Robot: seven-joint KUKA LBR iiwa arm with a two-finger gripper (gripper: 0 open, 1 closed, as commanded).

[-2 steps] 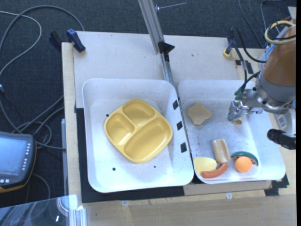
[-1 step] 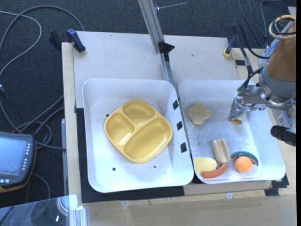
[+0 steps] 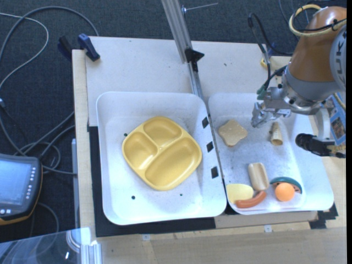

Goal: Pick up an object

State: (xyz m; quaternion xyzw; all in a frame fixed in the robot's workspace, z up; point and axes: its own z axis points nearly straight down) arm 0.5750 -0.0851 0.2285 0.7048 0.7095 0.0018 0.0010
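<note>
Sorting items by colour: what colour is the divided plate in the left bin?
Yellow, seen in the camera view: the three-compartment plastic plate.

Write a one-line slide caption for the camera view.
KUKA arm's gripper hovers over the right bin beside a tan toast piece; yellow divided plate fills the left bin.

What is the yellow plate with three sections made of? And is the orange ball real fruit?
The yellow plate looks like moulded plastic: one even colour, a soft sheen, rounded dividers. The orange ball is probably a plastic toy fruit; its skin looks smooth and evenly coloured, though the view is too small to be sure.
</note>
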